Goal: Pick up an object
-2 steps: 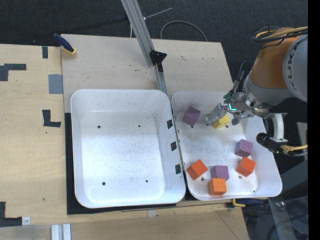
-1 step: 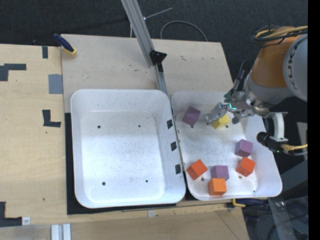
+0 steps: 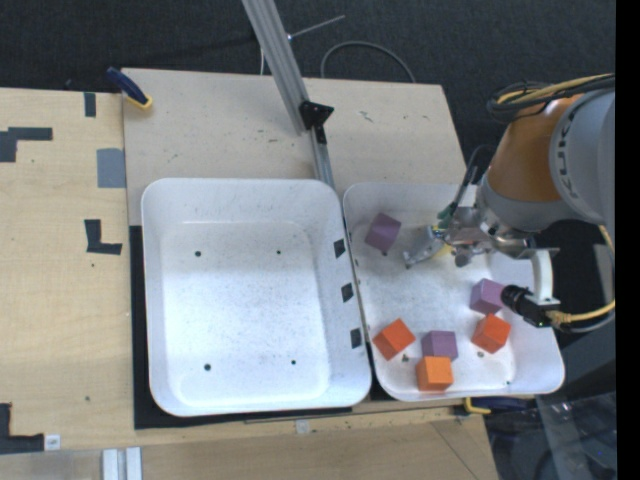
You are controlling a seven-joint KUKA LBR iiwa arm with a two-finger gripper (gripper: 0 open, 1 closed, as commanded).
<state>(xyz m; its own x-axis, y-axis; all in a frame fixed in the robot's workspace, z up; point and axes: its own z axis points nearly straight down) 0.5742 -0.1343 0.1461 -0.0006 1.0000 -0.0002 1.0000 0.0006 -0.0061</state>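
Observation:
The right bin (image 3: 400, 200) holds several small cubes. A purple cube (image 3: 382, 232) lies near its back left, and another purple cube (image 3: 487, 295) sits at the right. A third purple cube (image 3: 439, 344) rests near the front between orange cubes (image 3: 394, 337) (image 3: 434, 372), with one more orange cube (image 3: 491, 333) at the front right. My gripper (image 3: 436, 257) hangs over the bin's middle, just right of the back purple cube. It is open, with nothing between its fingers (image 3: 413, 256).
The left bin (image 3: 160, 208) stands beside the right one, their rims touching. A slanted metal pole (image 3: 275, 43) ends at the bins' back junction. A blue and yellow clamp (image 3: 130, 86) lies at the back left. Cables (image 3: 560, 316) trail off the wrist at the right.

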